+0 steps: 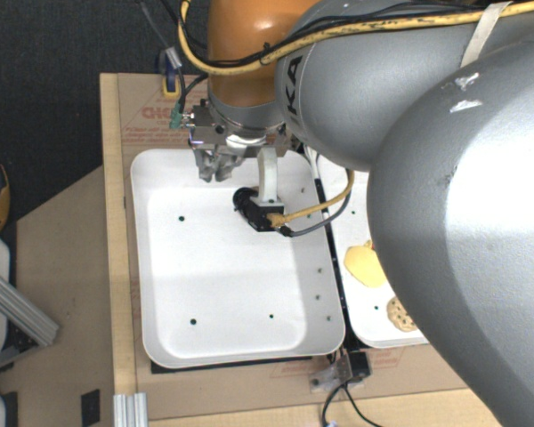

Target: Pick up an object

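Hanging over the far edge of the left bin (160, 327), the gripper (215, 165) points down with its short grey fingers close together and nothing between them; whether they are fully closed is hard to judge at this angle. Just beside it, toward the bin's right wall, a white upright piece (268, 176) ends in a black block (252, 210) that sits low over the bin floor, and a yellow-and-black cable (316, 213) runs from that block across the bin's right rim. Above the gripper sits the orange band (249, 16) of the arm, looped by a yellow cable (196, 52). The grey arm (427, 149) itself fills the upper right and covers most of the right bin (365, 323), of which a near left strip shows. On that strip lie a pale yellow object (365, 265), near the bin's left rim, and a round speckled tan object (400, 312) at the near edge, partly cut off by the arm; neither can be named more closely. Small dark dots (181, 219) mark the left bin's white floor. Both bins rest on a brown board (116, 238) with faint red print at its far left corner. Beyond the board's far edge lies dark carpet-like flooring (53, 60), and metal framing (18, 305) shows at the left.
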### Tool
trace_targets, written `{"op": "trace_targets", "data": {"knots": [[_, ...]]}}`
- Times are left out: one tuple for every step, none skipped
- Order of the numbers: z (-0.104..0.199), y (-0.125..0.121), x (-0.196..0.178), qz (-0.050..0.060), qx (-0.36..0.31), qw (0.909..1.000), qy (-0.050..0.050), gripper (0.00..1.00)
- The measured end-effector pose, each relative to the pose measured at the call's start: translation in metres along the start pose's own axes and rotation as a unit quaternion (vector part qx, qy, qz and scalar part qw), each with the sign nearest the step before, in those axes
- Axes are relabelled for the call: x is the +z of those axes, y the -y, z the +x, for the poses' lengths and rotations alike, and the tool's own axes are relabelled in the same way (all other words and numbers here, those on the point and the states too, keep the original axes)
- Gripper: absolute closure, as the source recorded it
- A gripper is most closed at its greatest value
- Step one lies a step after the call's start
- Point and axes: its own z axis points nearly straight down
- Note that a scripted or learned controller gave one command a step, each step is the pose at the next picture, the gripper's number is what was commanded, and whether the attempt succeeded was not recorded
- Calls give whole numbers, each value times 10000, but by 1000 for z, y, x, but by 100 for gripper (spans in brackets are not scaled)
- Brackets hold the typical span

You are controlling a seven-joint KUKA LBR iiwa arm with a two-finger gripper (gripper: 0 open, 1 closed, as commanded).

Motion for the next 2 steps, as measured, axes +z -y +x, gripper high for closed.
{"op": "trace_targets", "data": {"knots": [[-44, -45, -62, -86, 36, 10000, -7, 100], [8, -51, -2, -11, -8, 10000, -5, 100]]}}
